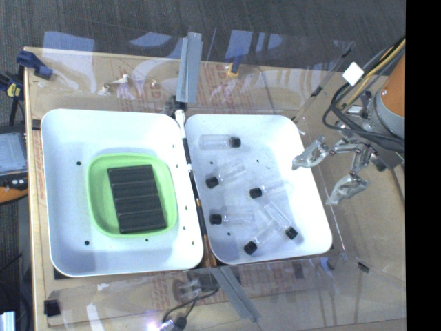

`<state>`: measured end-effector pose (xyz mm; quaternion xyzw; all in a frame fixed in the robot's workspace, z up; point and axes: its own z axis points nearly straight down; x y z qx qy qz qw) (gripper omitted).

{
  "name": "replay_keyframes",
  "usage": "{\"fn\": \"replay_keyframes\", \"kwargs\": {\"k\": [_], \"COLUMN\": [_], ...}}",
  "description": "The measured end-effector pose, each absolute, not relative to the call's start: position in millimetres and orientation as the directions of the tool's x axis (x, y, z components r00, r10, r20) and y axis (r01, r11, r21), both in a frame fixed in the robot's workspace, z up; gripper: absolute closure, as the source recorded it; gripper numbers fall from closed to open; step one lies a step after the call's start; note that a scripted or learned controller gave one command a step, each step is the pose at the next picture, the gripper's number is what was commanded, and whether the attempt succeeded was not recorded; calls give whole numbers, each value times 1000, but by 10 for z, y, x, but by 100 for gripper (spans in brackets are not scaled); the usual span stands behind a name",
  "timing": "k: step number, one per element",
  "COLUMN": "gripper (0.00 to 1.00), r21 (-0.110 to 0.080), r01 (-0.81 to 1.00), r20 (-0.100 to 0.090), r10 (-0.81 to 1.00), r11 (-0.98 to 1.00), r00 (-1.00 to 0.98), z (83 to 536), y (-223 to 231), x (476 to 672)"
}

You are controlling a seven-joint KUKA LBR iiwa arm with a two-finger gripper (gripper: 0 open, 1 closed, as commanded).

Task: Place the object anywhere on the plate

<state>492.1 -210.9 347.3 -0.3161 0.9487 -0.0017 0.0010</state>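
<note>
Two white bins [62, 136]; lime-green plate [100, 178] bearing a dark grey ridged block [136, 198]; clear vials [219, 143] with black caps; tan tabletop [89, 71]; silvery claw [329, 173]; orange wrist band [395, 95].

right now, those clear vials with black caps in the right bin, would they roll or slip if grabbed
Probably both. The vials lie on their sides and look round, so a nudge may roll them. Their clear, smooth walls likely slip in the pincer. They look small and light.
</note>
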Motion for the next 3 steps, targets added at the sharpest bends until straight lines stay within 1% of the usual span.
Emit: {"fn": "replay_keyframes", "kwargs": {"k": [1, 2, 3], "gripper": [0, 0, 0], "r21": [-1, -4, -4], "r01": [-550, -487, -412], "r20": [1, -2, -1], "r10": [-550, -487, -412], "r11": [835, 874, 911], "r00": [-835, -874, -911], "z": [3217, 3431, 3594], "y": [-2105, -2111, -2110], "x": [4957, 4873, 4859]}}
